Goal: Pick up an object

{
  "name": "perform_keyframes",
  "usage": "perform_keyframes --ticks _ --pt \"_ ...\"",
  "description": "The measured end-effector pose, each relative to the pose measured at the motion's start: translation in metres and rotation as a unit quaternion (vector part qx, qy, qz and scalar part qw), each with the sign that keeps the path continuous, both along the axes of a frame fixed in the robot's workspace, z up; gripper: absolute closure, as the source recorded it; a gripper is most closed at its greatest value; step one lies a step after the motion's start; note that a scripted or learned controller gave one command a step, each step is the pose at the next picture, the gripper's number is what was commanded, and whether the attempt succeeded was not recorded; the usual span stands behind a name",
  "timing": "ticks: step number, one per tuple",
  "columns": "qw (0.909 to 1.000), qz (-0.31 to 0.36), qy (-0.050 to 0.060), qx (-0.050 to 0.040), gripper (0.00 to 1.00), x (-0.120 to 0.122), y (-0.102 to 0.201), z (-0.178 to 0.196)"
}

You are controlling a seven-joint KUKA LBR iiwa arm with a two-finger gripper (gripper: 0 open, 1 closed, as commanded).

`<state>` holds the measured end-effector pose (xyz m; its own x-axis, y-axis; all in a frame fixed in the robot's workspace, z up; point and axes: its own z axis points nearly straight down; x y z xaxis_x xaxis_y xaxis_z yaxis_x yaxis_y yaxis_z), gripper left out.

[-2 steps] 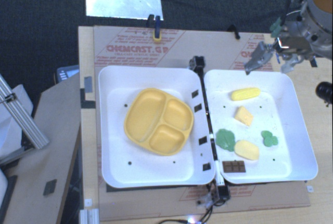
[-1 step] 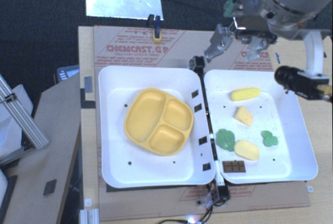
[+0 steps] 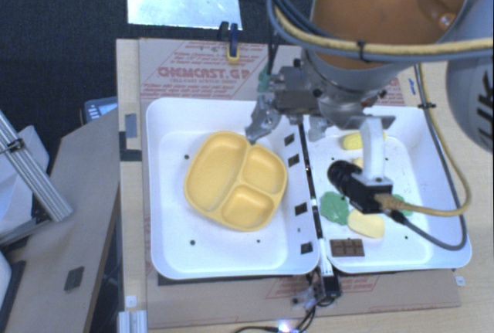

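The gripper (image 3: 258, 129) hangs at the 12 o'clock rim of the yellow divided plate (image 3: 235, 179), which lies flat in the left bin (image 3: 166, 246); whether its fingers are parted or closed cannot be told. Nothing is seen between them. The plate is the nearest candidate object; its raised rim offers a pinch edge. Open floor surrounds the plate at 6 and 9 o'clock. The right bin (image 3: 444, 246) holds a green piece (image 3: 333, 205), yellow pieces (image 3: 367, 225) and a brown block (image 3: 346, 248), crowded by the arm's black fitting (image 3: 353, 186)
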<state>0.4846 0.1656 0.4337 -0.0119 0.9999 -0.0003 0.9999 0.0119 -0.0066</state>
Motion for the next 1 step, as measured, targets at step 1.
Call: perform_keyframes --ticks 1 --pt "1.0 -0.002 -0.005 0.0011 1.0 0.0026 -0.0038 0.0162"
